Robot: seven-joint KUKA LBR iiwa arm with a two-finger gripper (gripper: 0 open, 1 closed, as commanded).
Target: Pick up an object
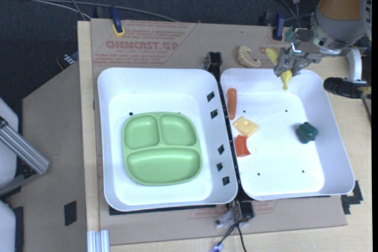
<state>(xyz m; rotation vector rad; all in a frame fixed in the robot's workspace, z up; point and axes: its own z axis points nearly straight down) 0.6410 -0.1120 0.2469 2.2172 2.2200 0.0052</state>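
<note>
The pincer (287, 71) hangs over the far edge of the right bin (331, 180), and a small yellow object (286, 79) shows between its fingers, so I read it as pinching that piece (what the piece is, I cannot tell). Left in this bin are a carrot (232, 102), a yellow cheese wedge (245, 126) and a red piece (242, 146) near the divider, and a dark green lump (306, 132) well apart on the right. The left bin (112, 186) carries a green divided plate (162, 148). To do this step well, I judge the arm should rise straight and slowly, since the grip looks slight and any sideways swing could shake the piece loose.
</note>
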